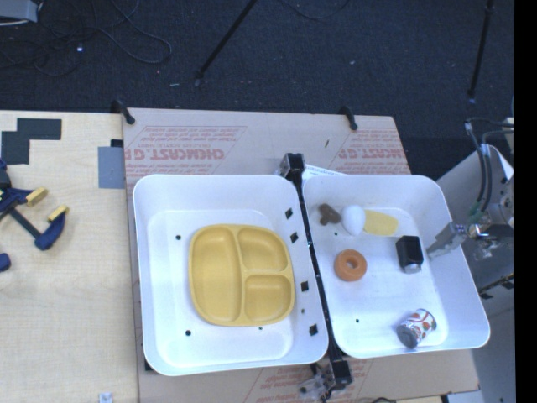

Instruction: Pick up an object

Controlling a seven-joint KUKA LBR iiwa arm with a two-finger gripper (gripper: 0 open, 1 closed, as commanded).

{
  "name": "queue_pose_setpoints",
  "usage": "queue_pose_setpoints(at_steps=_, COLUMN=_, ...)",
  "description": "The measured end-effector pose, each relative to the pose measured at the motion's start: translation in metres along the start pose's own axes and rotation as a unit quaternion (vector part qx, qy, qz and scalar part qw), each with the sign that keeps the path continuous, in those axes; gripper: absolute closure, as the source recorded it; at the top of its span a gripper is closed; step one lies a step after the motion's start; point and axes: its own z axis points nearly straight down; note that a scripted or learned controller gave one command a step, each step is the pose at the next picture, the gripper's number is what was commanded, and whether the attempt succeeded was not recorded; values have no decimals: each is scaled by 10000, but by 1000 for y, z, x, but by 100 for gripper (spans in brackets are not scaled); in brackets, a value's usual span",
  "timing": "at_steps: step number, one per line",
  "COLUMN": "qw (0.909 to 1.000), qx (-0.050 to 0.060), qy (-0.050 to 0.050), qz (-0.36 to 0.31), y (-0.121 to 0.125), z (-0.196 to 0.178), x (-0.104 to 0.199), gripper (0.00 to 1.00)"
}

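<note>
We're pre-approach: gripper at right bin's 3 o'clock rim, grip state unclear; next, descend on black block

The arm is cut off by the right edge, so just its cables and a grey metal part at the right bin's rim can be made out; whether the gripper's fingers are apart cannot be told. The crushed can has a label too small to read. The small brown thing beside the white ball is too blurred to identify. The blue clamps run off the left edge
</note>
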Motion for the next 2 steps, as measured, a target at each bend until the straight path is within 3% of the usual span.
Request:
queue_pose_setpoints(at_steps=1, qw=10000, qx=-53, qy=-11, qz=-13, y=2, z=-6, x=0, gripper=0)
queue_pose_setpoints(at_steps=2, qw=10000, qx=-33, qy=-5, qz=-17, y=8, z=39, x=1, gripper=0)
